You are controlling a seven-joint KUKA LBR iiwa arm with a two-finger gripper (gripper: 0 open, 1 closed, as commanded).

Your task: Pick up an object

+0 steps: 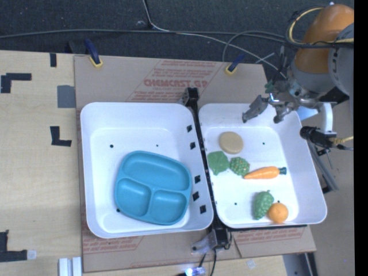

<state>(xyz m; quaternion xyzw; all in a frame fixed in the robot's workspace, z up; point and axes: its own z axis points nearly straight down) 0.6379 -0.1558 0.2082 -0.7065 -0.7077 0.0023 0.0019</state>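
Looking down on a bench, the camera view takes in two shallow white bins side by side: the left bin [92, 154] holds a large blue divided tray [152, 187], and the right bin [307, 180] holds a scatter of small toy foods. The grey arm with its orange band [328, 25] reaches in from the right, and its gripper [266, 112] hangs over the upper edge of the right bin with its two fingers spread apart and nothing between them. Any of the toy foods would serve as the thing to pick up. The blue tray is the biggest item but looks too broad and flat to pinch except at its rim. Among the foods, the orange carrot [263, 173] lies lengthwise near the bin's middle; it looks light, hard and smooth, best pinched across its narrow body. The tan round biscuit [231, 142] sits nearest the gripper, just below and to its left; it appears flat and stiff, gripped across its width. Two leafy green pieces [217, 162] and [240, 166] touch each other just beneath the biscuit, bumpy and probably easy to hold. Well away at the near corner, a green bunch [263, 204] touches a small orange fruit [278, 213], whose round, slick shape seems likeliest to slip.
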